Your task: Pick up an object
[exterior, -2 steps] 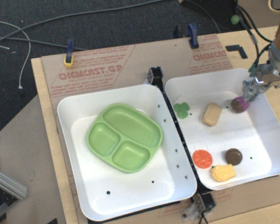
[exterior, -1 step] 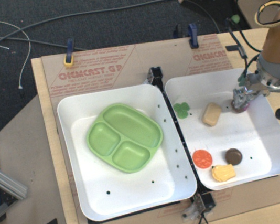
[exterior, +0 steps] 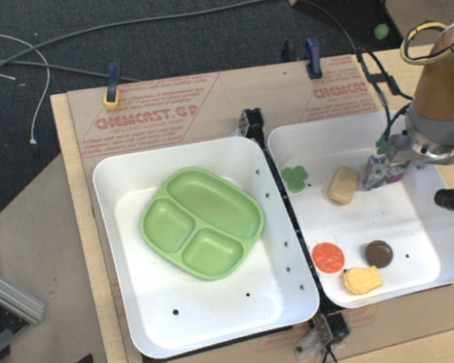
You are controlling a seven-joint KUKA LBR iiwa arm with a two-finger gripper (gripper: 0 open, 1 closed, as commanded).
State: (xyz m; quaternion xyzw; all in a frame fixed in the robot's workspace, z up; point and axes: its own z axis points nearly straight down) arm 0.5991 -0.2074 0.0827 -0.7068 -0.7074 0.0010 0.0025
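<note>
You had two white bins side by side on a brown board. The left bin (exterior: 124, 236) held one big thing, a light green plate (exterior: 202, 222) with three sections, lying flat near the middle.

The right bin (exterior: 444, 243) held the small things you could pick from. A little green piece (exterior: 295, 178) sat near the top left corner, close to the wall between the bins. A tan block (exterior: 342, 185) lay a bit to its right, tilted. Down near the front edge you had three more things close together: a flat orange-red disc (exterior: 328, 257), a dark brown round thing (exterior: 379, 253) just to the right of it, and a yellow lump (exterior: 362, 280) below and between those two.

Your arm came in from the right side. The gripper (exterior: 378, 174) was low inside the right bin, pointing to the left, and its tip was just beside the tan block on the block's right side. You could not tell if it touched the block. Nothing showed between its tips. The view was too small and blurry to tell if the hand was wide or narrow.

Two blue clamps (exterior: 113, 81) held the board at the back edge.
</note>
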